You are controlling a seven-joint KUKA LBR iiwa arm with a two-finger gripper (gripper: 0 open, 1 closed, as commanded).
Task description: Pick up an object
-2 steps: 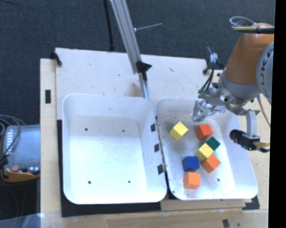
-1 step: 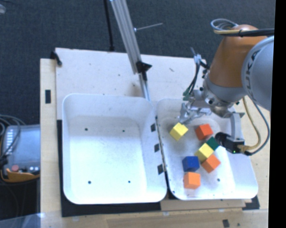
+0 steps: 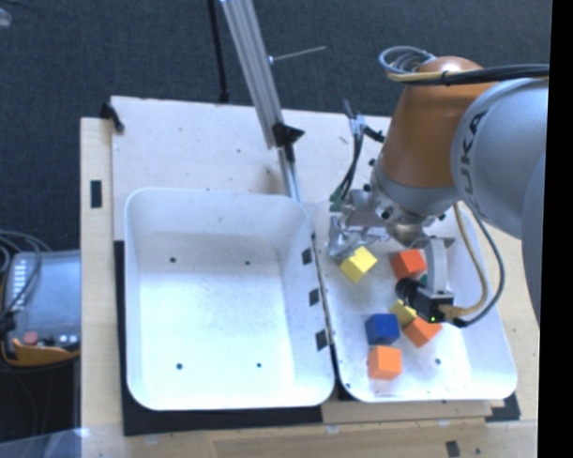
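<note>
While the arm (image 3: 477,136) reaches over the right bin (image 3: 483,376), its gripper (image 3: 347,237) sits low at that bin's far left corner, just beside the yellow cube (image 3: 358,263), seemingly lined up for a grab. Whether its fingers are spread or pressed together cannot be told. That cube is small, tilted and matte. Nearer the bin's middle lie 1 blue cube (image 3: 382,328) and 3 orange ones, loosely clustered. The left bin (image 3: 218,296) adjoins.

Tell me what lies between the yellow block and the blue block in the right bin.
In the camera view, the stretch between the yellow block and the blue block is bare white floor of the right bin; no block lies between them.
</note>
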